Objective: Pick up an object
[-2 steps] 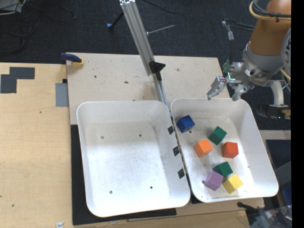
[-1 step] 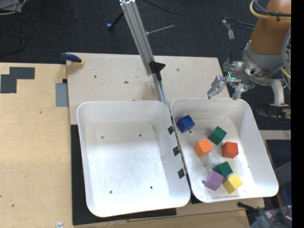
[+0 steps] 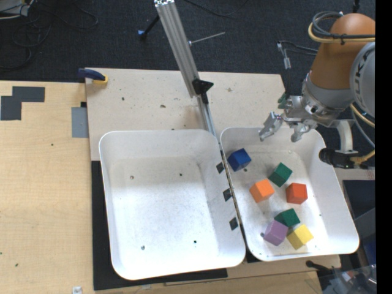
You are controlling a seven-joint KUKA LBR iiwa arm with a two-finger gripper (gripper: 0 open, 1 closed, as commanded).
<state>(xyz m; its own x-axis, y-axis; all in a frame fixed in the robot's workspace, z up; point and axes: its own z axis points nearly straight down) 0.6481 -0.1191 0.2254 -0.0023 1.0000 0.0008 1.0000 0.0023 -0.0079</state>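
Blue cube is noted in the right bin, nearest the gripper, lying below-left of it. Fingers are seen spread wide, nothing held, poised over the bin's far edge.

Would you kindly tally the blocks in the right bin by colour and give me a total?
Blue block: 1
Green blocks: 2
Orange block: 1
Red block: 1
Purple block: 1
Yellow block: 1
Total: 7
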